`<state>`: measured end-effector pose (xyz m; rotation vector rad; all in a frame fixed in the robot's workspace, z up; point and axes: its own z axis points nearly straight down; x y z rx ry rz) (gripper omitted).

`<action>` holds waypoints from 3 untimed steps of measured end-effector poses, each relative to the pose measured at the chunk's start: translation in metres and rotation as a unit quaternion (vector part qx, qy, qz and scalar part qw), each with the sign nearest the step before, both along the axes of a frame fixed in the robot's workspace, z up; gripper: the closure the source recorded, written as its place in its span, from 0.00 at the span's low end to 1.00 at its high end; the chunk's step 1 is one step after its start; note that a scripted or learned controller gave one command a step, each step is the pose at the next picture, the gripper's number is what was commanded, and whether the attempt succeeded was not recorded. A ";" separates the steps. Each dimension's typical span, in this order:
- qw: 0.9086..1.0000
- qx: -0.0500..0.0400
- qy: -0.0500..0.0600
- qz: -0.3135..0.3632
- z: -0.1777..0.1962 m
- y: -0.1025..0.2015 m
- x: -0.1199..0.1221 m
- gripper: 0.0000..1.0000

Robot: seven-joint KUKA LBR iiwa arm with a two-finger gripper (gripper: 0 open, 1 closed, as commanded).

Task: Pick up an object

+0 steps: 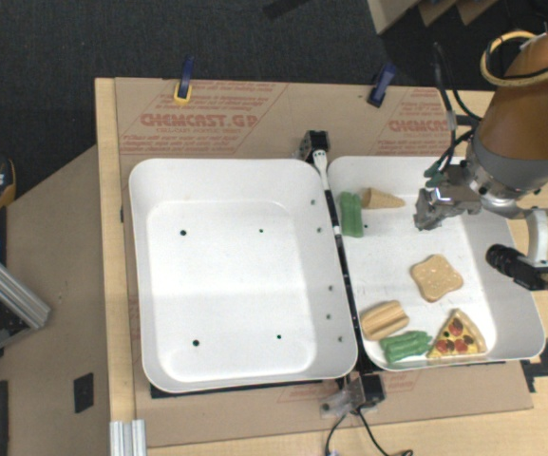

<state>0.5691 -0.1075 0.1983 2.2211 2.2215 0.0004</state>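
**One eye above my bench**

I am watched by a single fixed camera, mounted high over the bench and looking down at a slant, not straight down. It stands far enough back to take in both white bins whole: the left bin (226, 274) fills the middle of the view, the right bin (501, 302) runs toward the right side. The cardboard sheet (255, 112) under them and dark floor beyond appear along the top. My arm (520, 112) enters from the view's right, and my wrist sits over the right bin's far part.
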 end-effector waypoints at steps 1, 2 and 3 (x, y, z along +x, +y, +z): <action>1.000 0.000 -0.008 0.004 0.138 0.086 0.042 0.00; 1.000 0.000 0.002 -0.003 0.133 0.027 -0.006 0.00; 1.000 0.001 0.005 -0.002 0.034 0.002 -0.056 0.00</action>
